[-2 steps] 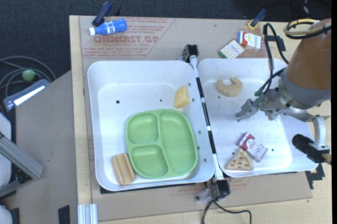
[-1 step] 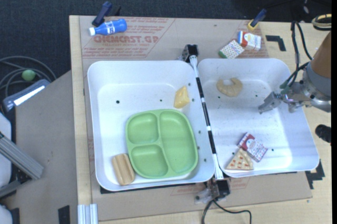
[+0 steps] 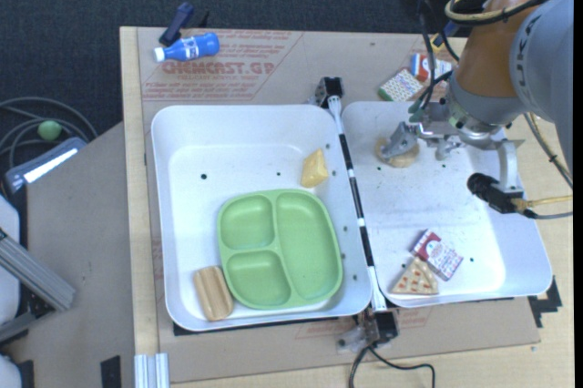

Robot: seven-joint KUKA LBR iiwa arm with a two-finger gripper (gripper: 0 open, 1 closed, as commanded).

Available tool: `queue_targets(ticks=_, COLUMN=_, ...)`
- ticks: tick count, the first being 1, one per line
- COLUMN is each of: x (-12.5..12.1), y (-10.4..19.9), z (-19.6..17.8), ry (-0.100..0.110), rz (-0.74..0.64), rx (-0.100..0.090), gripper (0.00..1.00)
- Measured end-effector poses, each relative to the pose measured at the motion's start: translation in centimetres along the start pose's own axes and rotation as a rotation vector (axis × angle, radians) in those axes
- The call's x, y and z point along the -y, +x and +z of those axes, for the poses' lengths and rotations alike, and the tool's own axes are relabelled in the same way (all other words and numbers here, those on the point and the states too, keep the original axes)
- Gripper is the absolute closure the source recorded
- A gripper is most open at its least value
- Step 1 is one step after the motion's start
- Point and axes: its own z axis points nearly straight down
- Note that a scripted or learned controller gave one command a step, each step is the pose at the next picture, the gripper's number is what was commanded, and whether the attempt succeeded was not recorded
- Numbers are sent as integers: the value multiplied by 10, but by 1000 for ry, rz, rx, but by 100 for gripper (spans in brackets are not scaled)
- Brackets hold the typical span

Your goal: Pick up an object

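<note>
Gripper point(image 3: 401, 143) is low in the right bin point(image 3: 510, 281), at about 11 o'clock of that bin, directly over a tan round cookie point(image 3: 401, 158). The fingers are too blurred and too overlapped with the cookie to read; can't tell whether they're apart or together, and nothing is visibly held.

Likely step: closing in on the cookie for a grasp. To do it well:
- Cookie looks flat and low, so the fingers need to straddle its edge right down at the bin floor. Stop high and they'll likely skate over the top.
- Centre on the cookie before closing; off-centre will probably push it toward the bin's 12 o'clock wall.
- Lift straight up and check it's between the fingers before moving away.

Other candidates in the right bin: red pack point(image 3: 437, 254) and waffle wedge point(image 3: 416, 279), touching each other at 6 o'clock. Well clear of the arm, so no interference.

Left bin point(image 3: 173, 195): green tray point(image 3: 278, 247) at 6 o'clock, yellow chunk point(image 3: 314, 168) at 2 o'clock, bread stick point(image 3: 212, 292) at 7 o'clock.

Writing: the board point(image 3: 137, 222) under the bins has faded red print at 12 o'clock, not legible enough to quote. Blue bottle point(image 3: 188, 47) lies on it; label unreadable. Red pack's print is too small to read.
</note>
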Motion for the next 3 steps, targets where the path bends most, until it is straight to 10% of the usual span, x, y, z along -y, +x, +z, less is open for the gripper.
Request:
queue_targets(ticks=2, x=-52, y=-20, z=54, ry=-1, rz=1, rx=2, gripper=0)
queue_targets(ticks=3, x=-53, y=-20, z=44, ry=-4, rz=0, rx=4, gripper=100)
